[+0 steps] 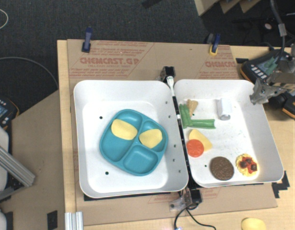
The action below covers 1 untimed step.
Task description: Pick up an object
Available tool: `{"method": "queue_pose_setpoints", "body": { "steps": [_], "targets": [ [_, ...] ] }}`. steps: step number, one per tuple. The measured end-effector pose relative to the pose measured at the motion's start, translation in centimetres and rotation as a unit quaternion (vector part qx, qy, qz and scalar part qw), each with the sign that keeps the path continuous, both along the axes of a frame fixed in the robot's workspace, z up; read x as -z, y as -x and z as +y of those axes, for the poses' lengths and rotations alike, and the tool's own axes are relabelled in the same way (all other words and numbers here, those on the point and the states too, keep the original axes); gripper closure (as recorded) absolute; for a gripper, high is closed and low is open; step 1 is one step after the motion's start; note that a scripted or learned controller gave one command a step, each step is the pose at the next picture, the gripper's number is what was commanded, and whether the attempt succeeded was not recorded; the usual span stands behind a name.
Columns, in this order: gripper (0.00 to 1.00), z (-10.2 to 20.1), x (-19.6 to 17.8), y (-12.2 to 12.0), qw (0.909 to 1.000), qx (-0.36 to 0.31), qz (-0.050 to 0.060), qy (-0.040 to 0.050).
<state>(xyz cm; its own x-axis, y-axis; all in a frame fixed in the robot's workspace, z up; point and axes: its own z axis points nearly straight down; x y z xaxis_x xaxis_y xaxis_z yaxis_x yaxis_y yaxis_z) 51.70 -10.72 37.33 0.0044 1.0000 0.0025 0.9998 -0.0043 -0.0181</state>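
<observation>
The right bin [262, 128] holds several toy foods. There is a green bean-like piece [198, 123] with a second green strip [185, 114] and a tan bit [192, 105] beside it. A pale grey cylinder [224, 109] lies further right. At the front are a yellow wedge [200, 138], a red slice [195, 149], a brown disc [221, 168] and a small pizza-like piece [246, 164]. My gripper [260, 94] hangs at the bin's far right rim, apart from all of them.
The left bin [90, 104] carries a blue divided plate [133, 159] with two yellow pieces [124, 129] [151, 137] in its far compartments. Clamps and cables sit along the bench's back and right edges. A yellow object [253, 223] lies at the front right, off the bins.
</observation>
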Motion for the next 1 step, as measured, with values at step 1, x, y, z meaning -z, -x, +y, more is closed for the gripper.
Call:
{"method": "queue_pose_setpoints", "body": {
  "steps": [1],
  "targets": [
    [1.00, 0.69, 12.48, 4.11, 1.0000, -0.001, -0.002, -0.0006]
  ]
}}
